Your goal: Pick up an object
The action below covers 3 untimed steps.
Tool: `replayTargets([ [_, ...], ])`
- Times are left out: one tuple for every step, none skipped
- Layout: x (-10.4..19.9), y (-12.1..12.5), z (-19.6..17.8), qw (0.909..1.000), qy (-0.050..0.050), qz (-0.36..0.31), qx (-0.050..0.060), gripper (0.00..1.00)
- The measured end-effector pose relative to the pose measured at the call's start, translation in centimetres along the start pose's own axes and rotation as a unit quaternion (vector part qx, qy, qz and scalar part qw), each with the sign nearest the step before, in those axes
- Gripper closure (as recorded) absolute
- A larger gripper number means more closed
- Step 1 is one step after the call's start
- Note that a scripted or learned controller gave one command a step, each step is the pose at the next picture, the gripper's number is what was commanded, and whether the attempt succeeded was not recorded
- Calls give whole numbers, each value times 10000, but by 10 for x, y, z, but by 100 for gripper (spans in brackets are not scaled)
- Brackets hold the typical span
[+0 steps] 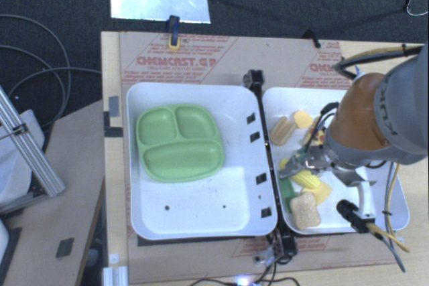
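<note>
Camera view from above the bench (221, 57): the grey arm (395, 110), orange-banded above the wrist, reaches from the right into the right bin (401, 211), its pincer (299, 167) low among a cluster of toy food pieces. Whether the pincer stands apart or together cannot be told, as the wrist and clutter mask it. A yellow corn cob (307, 179) lies just beside the pincer, with a tan bread slice (306, 211) nearer the bin's front wall and a green piece (287, 189) against the divider. A tan roll (282, 131) and a yellow piece (303, 119) sit toward the far side. A green divided plate (179, 143) rests in the left bin (201, 211).
</note>
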<state>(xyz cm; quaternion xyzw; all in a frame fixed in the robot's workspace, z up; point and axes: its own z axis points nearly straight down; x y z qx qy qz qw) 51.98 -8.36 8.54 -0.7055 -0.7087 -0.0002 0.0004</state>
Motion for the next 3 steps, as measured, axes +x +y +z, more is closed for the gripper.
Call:
replayTargets([
  [-1,0,-14,10000,-4,15,-21,100],
  [46,69,-105,10000,-2,-36,-78,100],
  [131,77,-99,10000,18,-43,-12,100],
])
